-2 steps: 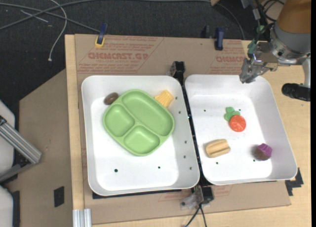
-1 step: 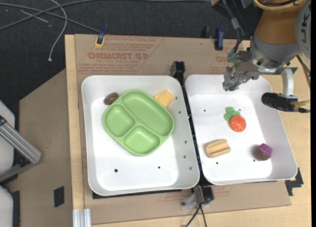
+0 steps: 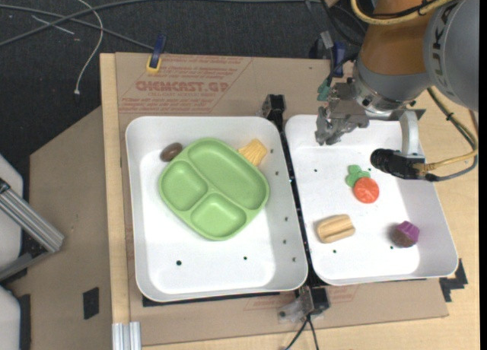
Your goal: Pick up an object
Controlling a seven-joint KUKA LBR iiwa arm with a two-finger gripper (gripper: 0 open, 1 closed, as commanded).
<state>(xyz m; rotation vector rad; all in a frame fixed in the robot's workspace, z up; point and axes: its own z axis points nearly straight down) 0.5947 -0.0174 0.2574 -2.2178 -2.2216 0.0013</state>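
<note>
Dark carpet with loose grey cables surrounds a brown cardboard-covered bench (image 3: 198, 86), on which two shallow white bins sit side by side. Largest of what is here is the grey arm (image 3: 415, 29) with its orange band, reaching in from the right and hanging over the far left corner of the right bin (image 3: 426, 261). Its gripper (image 3: 329, 134) points down just above that bin's floor; nothing sits between the fingers, and whether they are spread or closed cannot be told from this angle.

Next in size, the left bin (image 3: 152, 265) holds a green divided plate (image 3: 214, 187) with three compartments, lying tilted on the bin floor. A yellow corn-like piece (image 3: 254, 151) touches the plate's far right edge, and a small brown oval (image 3: 171, 151) lies just beside its far left edge.

In the right bin, a tan bread-roll-shaped object (image 3: 335, 228) lies near the bin's left side, long axis running roughly left to right, slightly raised toward the right. A red tomato-like toy with a green top (image 3: 364, 186) sits near the middle, its green end pointing toward the far side. A small purple object (image 3: 405, 233) rests toward the near right, well apart from the gripper.
</note>
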